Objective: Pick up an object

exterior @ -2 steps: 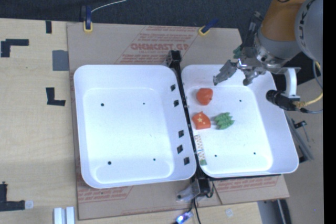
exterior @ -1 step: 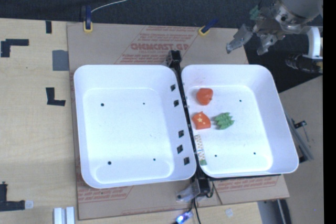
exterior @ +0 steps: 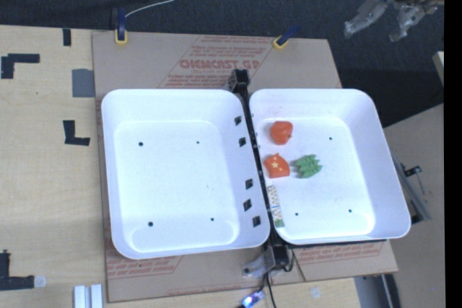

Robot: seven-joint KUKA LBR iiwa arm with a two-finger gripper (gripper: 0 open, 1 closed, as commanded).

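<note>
Nothing picked yet: the gripper (exterior: 382, 16) hangs well beyond the right-hand white plastic bin (exterior: 361, 155), jaws spread and bare. Inside it lie two small orange-red lumps (exterior: 281, 132) and a green leafy toy (exterior: 308, 166).

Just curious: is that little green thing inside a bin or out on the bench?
Inside. The green thing lies on the floor of the right bin, beside two orange pieces.
</note>
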